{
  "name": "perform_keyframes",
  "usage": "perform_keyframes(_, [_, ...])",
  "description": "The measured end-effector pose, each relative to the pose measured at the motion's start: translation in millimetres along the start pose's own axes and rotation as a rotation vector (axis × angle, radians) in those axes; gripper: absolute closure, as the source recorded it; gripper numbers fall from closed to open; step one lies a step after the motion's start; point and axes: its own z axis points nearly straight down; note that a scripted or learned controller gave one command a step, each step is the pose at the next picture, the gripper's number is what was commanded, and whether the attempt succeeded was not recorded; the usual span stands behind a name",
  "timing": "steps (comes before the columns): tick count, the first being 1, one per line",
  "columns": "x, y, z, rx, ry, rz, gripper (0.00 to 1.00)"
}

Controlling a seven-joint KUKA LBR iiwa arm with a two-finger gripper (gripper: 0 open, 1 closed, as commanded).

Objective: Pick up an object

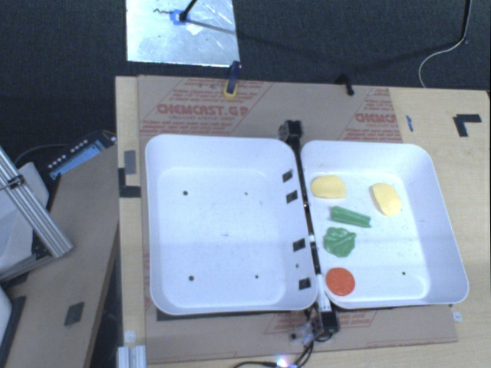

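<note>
On the bench sit 2 white bins side by side: the left bin (222, 228), then the right bin (437, 228) with 5 things. Nearest the divider lie a yellow piece (327, 187), a green strip (350, 218), a leafy green piece (339, 241) and a red disc (341, 281). Farther right lies another yellow piece (387, 199).

Two bins side by side on the bench (430, 110), left bin (222, 225) and right bin (441, 228), touching along a shared middle edge. Five things in the right bin, all toward its left half: an oval piece (328, 187) at the back, a second oval piece (387, 199) to its right, a stick-shaped piece (350, 218) before them, a lumpy, perhaps leafy piece (339, 241) just before that, a round piece (341, 281) nearest the front.
</note>
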Motion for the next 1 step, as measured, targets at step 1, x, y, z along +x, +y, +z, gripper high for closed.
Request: perform_keyframes(1, [0.0,0.0,0.0,0.000,0.000,0.000,1.00])
